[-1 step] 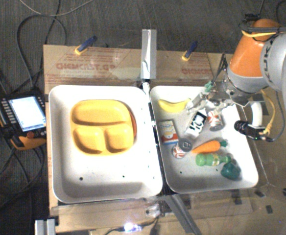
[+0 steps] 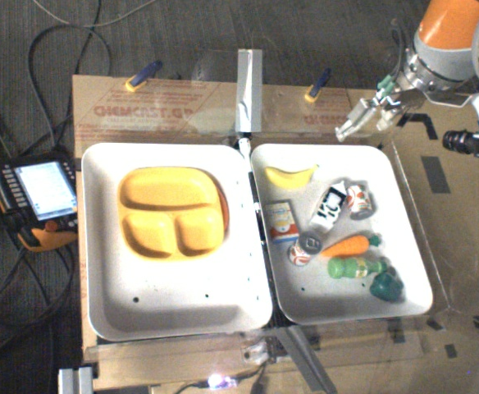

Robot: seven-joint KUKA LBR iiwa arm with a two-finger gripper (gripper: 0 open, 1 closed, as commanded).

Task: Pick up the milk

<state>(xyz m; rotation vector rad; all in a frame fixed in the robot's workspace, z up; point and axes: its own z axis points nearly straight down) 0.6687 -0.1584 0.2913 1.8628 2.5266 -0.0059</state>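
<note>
Milk carton [image 2: 330, 208], probably light, stiff and slightly slick, lies tilted in the right bin [image 2: 408, 212] between banana [image 2: 289, 176] and carrot [image 2: 348, 245], best pinched across its flat sides by the spread, empty end effector [image 2: 362, 121].

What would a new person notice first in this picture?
Probably the big yellow divided tray lying in the left bin. Next, the small food items crowded in the right bin, among them an orange carrot and a banana. The end effector hovers beyond the right bin's far edge.
</note>
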